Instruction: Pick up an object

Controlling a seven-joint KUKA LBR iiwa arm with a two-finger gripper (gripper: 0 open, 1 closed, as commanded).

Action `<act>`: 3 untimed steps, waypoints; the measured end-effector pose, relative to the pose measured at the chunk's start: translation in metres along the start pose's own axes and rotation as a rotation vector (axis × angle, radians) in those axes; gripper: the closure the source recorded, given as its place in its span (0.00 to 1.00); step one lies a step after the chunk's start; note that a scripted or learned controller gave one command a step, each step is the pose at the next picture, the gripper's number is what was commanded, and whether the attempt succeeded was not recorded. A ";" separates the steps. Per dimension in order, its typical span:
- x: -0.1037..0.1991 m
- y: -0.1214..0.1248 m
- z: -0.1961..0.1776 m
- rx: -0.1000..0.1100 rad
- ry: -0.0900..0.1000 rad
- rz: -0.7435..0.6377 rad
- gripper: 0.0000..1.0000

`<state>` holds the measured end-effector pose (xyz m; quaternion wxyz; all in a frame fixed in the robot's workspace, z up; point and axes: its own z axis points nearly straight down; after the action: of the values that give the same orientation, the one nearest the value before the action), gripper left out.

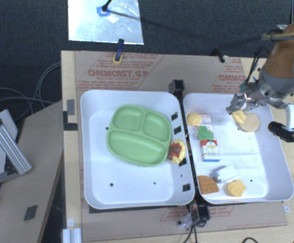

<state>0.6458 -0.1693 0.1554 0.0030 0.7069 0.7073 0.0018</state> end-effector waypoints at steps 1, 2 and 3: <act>0.003 0.007 -0.046 -0.001 0.000 -0.005 1.00; 0.003 0.009 -0.071 0.001 0.001 -0.005 1.00; 0.054 -0.027 -0.070 0.007 0.003 -0.008 1.00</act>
<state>0.6182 -0.1149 0.2249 -0.0009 0.7041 0.7101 0.0004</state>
